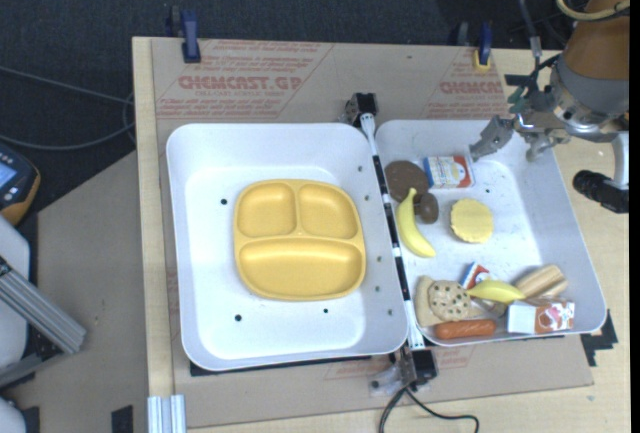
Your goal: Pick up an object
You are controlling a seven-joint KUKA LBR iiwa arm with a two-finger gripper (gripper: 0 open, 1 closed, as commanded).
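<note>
My gripper (513,142) hangs over the far right corner of the right bin (560,201), open, with nothing between its fingers (488,138). Below and to its left lie a small white carton (447,171), a brown round piece (404,177), a banana (412,227), a small brown ball (428,208) and a yellow disc (471,221). At the bin's near end sit a cookie (446,299), a second banana (495,291), a sausage (465,329), a bread roll (540,279) and a small box (541,318).
The left bin (200,171) holds a yellow divided plate (298,239). A black clip (361,107) sits where the bins meet at the back. The arm's orange band (598,41) rises at the right edge. Brown board surrounds both bins.
</note>
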